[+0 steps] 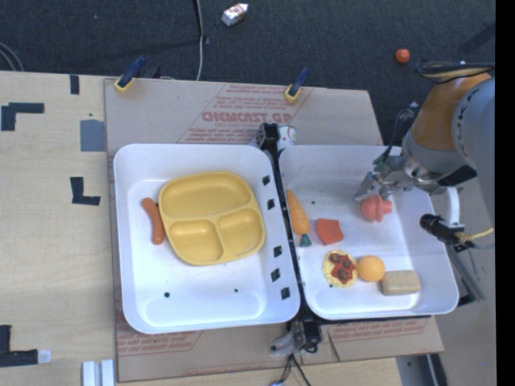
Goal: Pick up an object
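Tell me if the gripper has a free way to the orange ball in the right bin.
Probably yes. The gripper hangs over the right bin by the pink toy; the orange ball lies nearer the front, uncovered, though the pizza piece and tan block crowd its sides.

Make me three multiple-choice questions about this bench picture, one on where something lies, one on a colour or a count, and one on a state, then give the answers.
1. Where does the sausage lie?
A. In the left bin, beside the yellow tray
B. In the right bin
C. On the tray

2. How many compartments has the yellow tray?
A. Two
B. Three
C. Five

3. How does the gripper stand?
A. Over the left bin
B. Outside both bins
C. Low in the right bin, at the pink toy

Answers:
1 A, it lies on the left bin floor at the tray's left edge.
2 B, one large and two small.
3 C, it sits just above the pink toy in the right bin.
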Controlling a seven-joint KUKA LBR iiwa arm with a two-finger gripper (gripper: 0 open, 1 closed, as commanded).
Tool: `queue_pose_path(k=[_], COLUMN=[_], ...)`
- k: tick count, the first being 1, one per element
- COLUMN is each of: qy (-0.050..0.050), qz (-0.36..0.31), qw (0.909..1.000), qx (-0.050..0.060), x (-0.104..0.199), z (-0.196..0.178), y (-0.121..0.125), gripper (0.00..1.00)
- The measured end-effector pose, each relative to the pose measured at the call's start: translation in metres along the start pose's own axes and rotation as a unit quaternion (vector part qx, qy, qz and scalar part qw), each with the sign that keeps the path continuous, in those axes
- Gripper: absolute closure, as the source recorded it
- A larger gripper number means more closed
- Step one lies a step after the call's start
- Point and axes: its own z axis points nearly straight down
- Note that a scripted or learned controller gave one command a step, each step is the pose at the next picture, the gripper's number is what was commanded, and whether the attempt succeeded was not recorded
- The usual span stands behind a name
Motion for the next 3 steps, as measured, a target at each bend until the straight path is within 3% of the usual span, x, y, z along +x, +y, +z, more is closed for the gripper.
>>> queue_pose_path(k=[1,2,3], qy=[0.002,0.0,0.0], qz=[-0.005,0.003,0.001], qw=[1.0,1.0,1.0], qx=[-0.002,0.004,0.003], x=[0.133,0.097,0.099], z=[-0.094,-0.084,-0.085], y=[0.003,-0.027,-0.026], gripper=[1.0,1.0,0.0])
